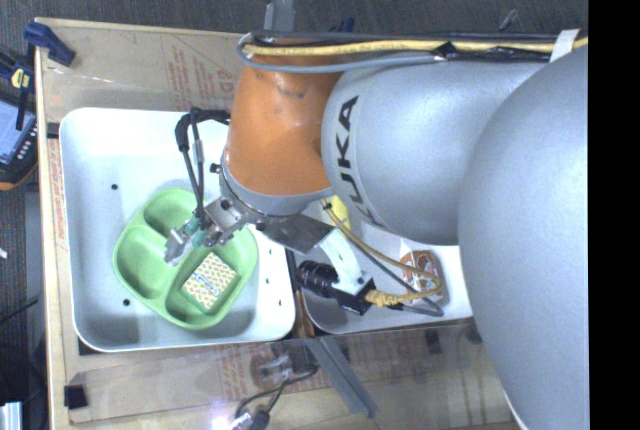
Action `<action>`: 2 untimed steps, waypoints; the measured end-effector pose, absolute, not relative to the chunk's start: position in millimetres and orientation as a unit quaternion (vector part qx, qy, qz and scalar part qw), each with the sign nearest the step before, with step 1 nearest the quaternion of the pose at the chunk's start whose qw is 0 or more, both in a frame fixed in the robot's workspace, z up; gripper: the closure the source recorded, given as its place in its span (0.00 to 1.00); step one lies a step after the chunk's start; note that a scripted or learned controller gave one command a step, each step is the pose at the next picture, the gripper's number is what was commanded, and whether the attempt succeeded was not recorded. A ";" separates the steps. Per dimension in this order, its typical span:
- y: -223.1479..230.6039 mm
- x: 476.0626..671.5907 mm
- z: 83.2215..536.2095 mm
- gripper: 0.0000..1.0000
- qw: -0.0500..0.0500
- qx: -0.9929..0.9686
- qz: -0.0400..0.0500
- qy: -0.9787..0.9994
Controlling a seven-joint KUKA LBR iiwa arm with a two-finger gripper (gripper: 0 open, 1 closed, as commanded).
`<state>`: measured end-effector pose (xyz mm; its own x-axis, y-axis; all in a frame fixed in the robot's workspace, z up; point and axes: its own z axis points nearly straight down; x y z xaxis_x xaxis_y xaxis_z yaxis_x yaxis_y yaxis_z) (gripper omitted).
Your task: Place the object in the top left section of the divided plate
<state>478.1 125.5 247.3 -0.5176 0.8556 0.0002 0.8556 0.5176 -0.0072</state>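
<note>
A green divided plate (138, 256) lies in the left white bin (100, 158). A flat tan object with a pale dotted pattern (210, 280) rests in the plate's section nearest the camera, at the lower right. My gripper (193, 239) hangs over the middle of the plate, just above and to the left of that object, near the ridge between the sections. Nothing is visibly held in it. The plate's far section (168, 208) and left section hold nothing that I can see.
The big grey arm with its orange band (280, 138) covers most of the right bin (400, 323). A brown twisted item (425, 268) lies in that bin beside the arm. The left bin's floor shows to the left of and behind the plate.
</note>
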 end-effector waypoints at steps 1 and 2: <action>125.7 478.7 256.8 1.00 0.002 -0.489 0.003 -0.872; 125.8 478.7 256.8 0.00 0.002 -0.489 0.003 -0.872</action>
<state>478.7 125.8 256.8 -0.5216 0.8532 0.0005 0.8531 0.5216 -0.0075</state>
